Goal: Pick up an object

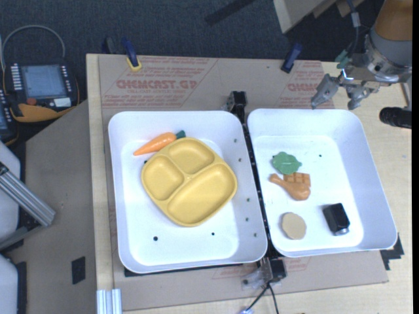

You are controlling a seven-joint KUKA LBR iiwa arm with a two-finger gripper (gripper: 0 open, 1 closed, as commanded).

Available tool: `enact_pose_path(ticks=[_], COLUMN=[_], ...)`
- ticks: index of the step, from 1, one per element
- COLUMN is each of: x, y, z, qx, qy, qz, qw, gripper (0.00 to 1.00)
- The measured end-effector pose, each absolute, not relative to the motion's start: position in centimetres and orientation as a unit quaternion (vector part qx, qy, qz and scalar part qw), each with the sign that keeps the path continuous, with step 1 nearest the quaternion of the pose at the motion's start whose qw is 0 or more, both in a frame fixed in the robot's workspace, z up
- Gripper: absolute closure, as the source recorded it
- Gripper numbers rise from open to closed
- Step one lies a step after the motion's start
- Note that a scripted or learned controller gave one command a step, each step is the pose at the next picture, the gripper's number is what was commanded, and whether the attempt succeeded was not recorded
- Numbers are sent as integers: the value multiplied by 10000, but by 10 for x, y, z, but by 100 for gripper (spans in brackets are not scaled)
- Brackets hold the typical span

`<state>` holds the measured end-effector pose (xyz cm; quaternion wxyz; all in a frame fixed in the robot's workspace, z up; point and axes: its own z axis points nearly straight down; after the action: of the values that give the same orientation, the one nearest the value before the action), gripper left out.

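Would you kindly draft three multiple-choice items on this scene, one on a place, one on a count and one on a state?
1. Where does the carrot lie?
A. In the left bin, touching the yellow plate's far rim
B. In the right bin, beside the black block
C. On the bare bench

2. How many things lie in the right bin?
A. Two
B. Four
C. Six

3. How does the gripper stand?
A. Shut on the carrot
B. Open, above the right bin's far edge, holding nothing
C. Pressed into the yellow plate

Answers:
1. A: the carrot sits against the plate in the left bin.
2. B: a green piece, an orange hand-shaped toy, a tan disc and a black block.
3. B: its fingers are spread with nothing between them.
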<state>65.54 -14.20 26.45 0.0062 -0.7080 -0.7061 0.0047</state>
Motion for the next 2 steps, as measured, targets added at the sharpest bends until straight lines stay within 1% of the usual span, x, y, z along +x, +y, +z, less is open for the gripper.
enact_pose_path(ticks=[1,2], x=[657,654], y=[-141,-136], z=[273,211], qx=[-7070,-7069], qy=[-7072,-7073], qz=[3,20], qw=[4,28], gripper=[0,0])
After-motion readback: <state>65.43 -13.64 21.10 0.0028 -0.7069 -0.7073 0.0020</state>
